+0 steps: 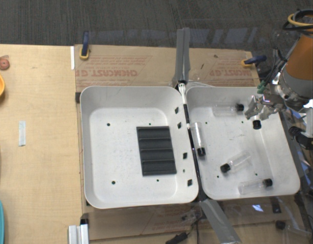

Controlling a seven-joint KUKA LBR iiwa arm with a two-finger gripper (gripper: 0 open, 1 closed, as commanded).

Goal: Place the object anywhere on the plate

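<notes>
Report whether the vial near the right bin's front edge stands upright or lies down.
Lying down. The vial rests lengthwise on the right bin floor, black cap pointing right.

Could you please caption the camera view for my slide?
Gripper over the right bin of clear vials; dark plate in the left bin.

Setting: robotics lab bench.
Evidence, centre: two white bins (90,136) side by side on clamped cardboard (125,67).
Evidence, right: grey-and-orange arm (299,70).
Evidence, top: grey carpet (146,9).
</notes>
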